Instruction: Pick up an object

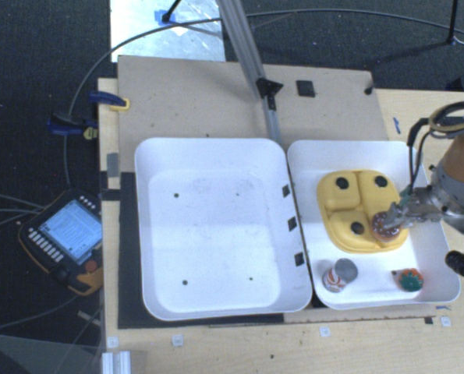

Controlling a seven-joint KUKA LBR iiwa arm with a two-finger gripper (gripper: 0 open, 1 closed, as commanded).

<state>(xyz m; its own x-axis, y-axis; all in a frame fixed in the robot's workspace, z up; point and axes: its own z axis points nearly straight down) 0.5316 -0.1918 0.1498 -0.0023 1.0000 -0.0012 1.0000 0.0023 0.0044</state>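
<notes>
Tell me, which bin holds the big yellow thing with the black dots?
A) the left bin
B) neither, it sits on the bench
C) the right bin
C: the yellow object lies inside the right bin, with the arm's gripper at the object's lower right edge.

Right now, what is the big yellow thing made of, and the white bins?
The yellow thing looks like soft moulded plastic or foam: rounded lumps, dull even colour, dark round spots. I can't be sure which. The white bins, left and right, look like thin smooth plastic, with curved rims and a faint sheen.
</notes>
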